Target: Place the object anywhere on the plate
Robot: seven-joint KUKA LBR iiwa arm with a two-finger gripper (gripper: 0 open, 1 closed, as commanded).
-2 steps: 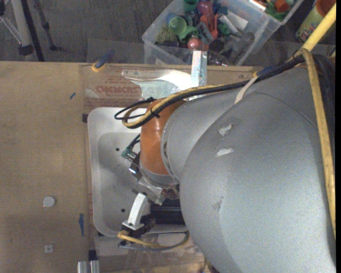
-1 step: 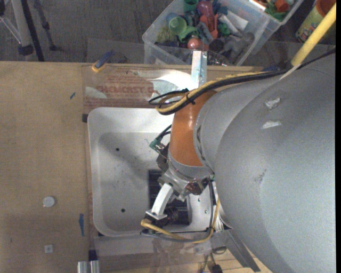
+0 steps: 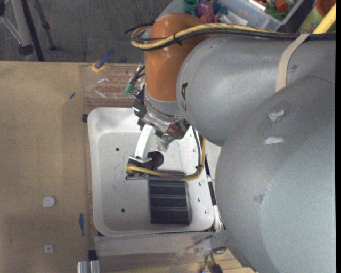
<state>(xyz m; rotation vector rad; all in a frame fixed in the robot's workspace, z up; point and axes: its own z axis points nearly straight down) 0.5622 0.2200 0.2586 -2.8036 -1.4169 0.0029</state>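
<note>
Hidden: the grey arm (image 3: 256,138) covers the whole right side of the scene, including the right rim of the white bin (image 3: 100,160).
Jaws: below the wrist (image 3: 162,123), which hangs over the middle of the bin; I cannot tell whether they are wide or narrow, or whether they hold anything.
Object and plate: I cannot tell where either one lies.
Orange band (image 3: 165,58): sits above the wrist, over the bin's far rim.
Cut off: storage tubs (image 3: 234,13) holding coloured items run out of frame at the far edge.
Bin edges: the left, near and far-left rims are in plain sight, with rounded corners.
Open room: white bin floor shows between the wrist and the left wall.
Tabletop (image 3: 42,133): a broad tan surface left of the bin, with a small grey disc (image 3: 48,201) well apart from the bin.
</note>
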